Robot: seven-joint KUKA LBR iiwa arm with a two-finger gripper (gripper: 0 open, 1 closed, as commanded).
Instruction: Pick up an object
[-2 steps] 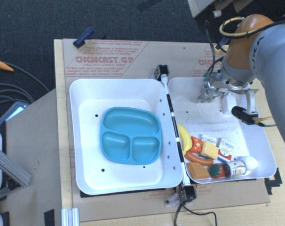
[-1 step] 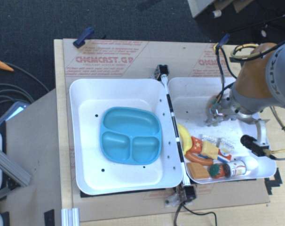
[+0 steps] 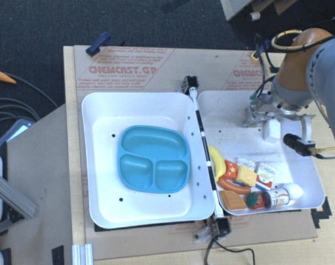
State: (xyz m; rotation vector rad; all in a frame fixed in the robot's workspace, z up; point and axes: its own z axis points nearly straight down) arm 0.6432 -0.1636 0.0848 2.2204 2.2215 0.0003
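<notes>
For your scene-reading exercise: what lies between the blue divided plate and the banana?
In the camera view, the two bins' adjoining white rims lie between the blue divided plate and the banana.

Dark carpet floor (image 3: pixel 40 21) surrounds a board-topped bench (image 3: pixel 129 70); grey cables (image 3: pixel 12 101) lie at left.

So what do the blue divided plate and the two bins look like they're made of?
Blue divided plate: probably moulded plastic, smooth with a soft sheen and rounded compartment ridges. Left bin and right bin: likely thin white plastic, with glossy, rounded rims.
</notes>
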